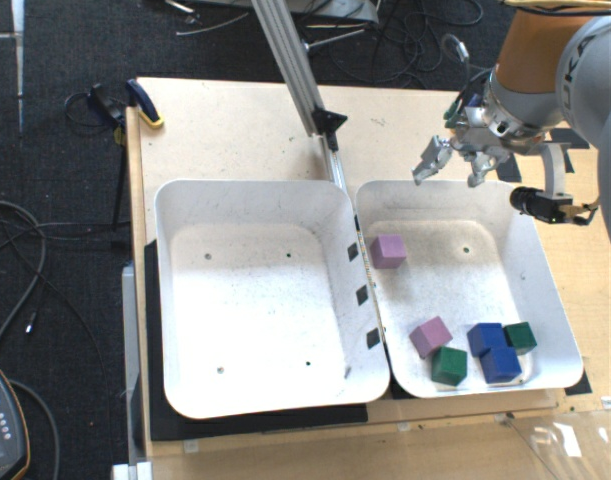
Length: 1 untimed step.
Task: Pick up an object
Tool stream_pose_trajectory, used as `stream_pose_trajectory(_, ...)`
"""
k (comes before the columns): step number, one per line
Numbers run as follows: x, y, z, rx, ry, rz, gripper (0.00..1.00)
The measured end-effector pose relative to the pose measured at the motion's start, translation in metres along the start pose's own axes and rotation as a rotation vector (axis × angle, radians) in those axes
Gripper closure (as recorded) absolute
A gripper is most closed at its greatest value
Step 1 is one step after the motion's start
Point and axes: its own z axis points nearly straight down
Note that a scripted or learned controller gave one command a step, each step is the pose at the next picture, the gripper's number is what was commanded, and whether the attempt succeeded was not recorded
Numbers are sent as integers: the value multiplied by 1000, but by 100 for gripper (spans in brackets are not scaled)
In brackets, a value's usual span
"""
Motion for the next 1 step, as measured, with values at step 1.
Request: stream_pose_trajectory(1, 0, 0, 0, 0, 0, 0, 0)
